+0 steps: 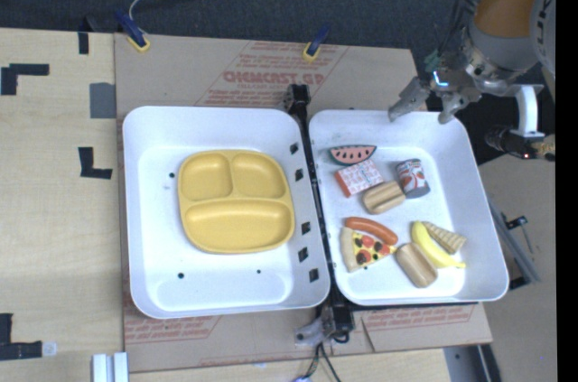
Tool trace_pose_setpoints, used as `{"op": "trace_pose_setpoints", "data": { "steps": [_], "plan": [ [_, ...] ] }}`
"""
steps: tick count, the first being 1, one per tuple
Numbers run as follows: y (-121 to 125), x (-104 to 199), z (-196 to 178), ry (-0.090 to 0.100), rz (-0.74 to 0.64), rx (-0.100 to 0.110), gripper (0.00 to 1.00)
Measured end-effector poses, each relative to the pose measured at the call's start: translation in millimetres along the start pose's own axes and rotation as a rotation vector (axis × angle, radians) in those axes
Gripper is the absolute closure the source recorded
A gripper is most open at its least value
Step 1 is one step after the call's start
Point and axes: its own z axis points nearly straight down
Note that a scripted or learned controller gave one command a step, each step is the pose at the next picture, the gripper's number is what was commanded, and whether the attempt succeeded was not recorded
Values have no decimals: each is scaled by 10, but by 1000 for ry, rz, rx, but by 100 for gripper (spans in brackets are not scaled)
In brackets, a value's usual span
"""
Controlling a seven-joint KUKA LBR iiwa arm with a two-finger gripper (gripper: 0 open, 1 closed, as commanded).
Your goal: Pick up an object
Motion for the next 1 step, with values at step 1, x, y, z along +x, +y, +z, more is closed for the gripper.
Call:
{"op": "trace_pose_setpoints", "data": {
  "steps": [1],
  "plan": [
    [249, 129, 1686, -1, -2, -4, 0]
  ]
}}
